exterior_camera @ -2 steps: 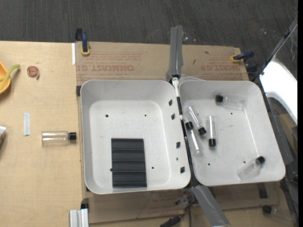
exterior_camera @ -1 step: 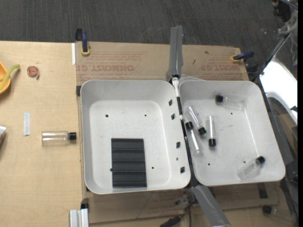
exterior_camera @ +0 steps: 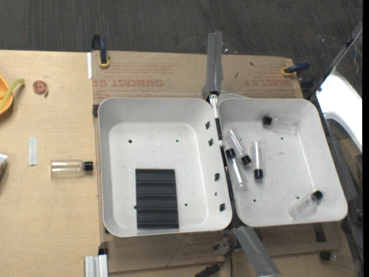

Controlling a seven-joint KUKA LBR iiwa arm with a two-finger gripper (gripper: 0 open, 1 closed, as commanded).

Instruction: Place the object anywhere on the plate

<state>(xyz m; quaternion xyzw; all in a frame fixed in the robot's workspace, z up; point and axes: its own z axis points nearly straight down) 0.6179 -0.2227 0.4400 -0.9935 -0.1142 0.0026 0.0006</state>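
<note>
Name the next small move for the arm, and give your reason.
Probably bring the gripper in over the right bin and line it up above the vial lying near the middle, black cap toward the camera. It lies a little apart from the pair of vials beside it and well off the bin walls, so it looks easiest to grasp. The black ribbed plate waits in the left bin.

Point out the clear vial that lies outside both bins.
It is the clear vial with a black cap lying on its side on the wooden bench, left of the left bin. The other vials all lie inside the right bin.
</note>
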